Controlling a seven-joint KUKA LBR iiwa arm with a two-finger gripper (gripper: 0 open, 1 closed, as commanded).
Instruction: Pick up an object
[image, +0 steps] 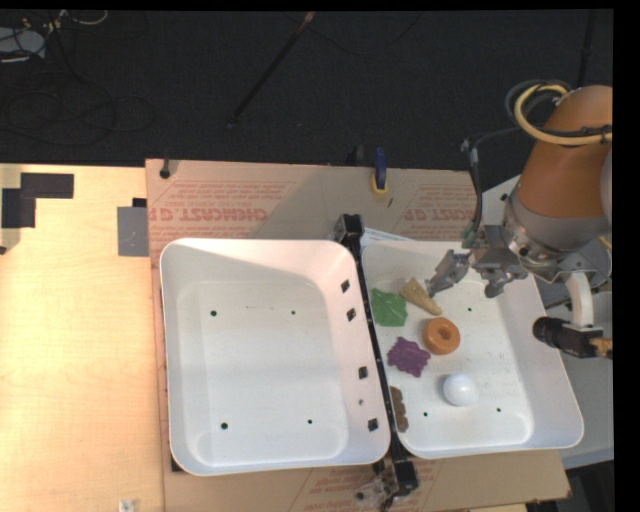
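Two shallow, glossy white plastic bins with rounded corners sit side by side on cardboard over a pale wooden bench. The left bin (262, 355) shows small dark dots on its floor. The right bin (520, 400) holds the objects, clustered near its left wall. A tan wedge (420, 294), smooth and cone-like, lies with its long axis slanting from upper left to lower right, its narrow tip toward the lower right. Just left of it is a green lump (389, 307), soft-edged and blocky. Below these lie a purple piece (408, 356) with a ragged, lobed outline and an orange ring (441, 336), doughnut-shaped with a dark centre hole, lying flat. A smooth white ball (460, 389) rests nearer the front, apart from the rest. The metallic grey gripper (470, 272) hangs over the bin's back part, just right of the wedge; its fingers are spread apart, with nothing between them. The arm's orange band is rounded and matte.
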